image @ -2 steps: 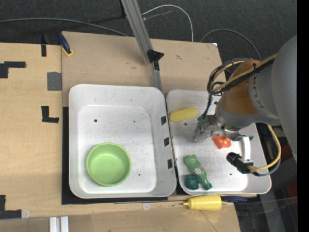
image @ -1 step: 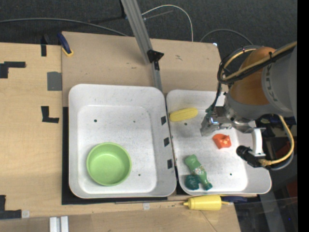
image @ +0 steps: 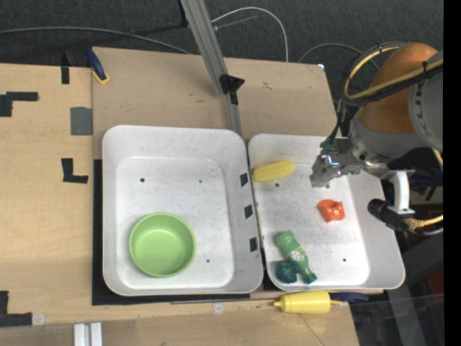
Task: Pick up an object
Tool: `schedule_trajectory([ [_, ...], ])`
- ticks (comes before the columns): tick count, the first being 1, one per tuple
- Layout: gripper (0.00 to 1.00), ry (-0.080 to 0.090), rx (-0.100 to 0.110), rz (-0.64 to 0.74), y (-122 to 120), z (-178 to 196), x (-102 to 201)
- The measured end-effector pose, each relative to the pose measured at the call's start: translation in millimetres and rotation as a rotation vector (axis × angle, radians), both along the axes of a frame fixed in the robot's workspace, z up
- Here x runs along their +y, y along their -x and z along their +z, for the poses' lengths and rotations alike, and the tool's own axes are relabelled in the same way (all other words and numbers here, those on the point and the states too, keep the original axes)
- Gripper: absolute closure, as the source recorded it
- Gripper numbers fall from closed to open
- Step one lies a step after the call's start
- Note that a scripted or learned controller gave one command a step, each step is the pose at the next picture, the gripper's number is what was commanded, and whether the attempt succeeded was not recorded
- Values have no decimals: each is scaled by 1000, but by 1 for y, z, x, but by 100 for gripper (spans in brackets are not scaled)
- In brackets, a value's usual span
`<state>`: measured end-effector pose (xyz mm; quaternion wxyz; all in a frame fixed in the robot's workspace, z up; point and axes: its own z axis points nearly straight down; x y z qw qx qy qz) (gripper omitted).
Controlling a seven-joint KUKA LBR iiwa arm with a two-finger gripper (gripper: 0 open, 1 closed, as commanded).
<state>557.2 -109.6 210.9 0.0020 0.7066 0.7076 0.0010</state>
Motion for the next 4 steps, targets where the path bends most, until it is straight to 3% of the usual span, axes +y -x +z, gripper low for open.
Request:
schedule_trajectory([
  [1,100,0,0,0,-1,53,0],
  [4,100,-2,8,6,9,39,163],
])
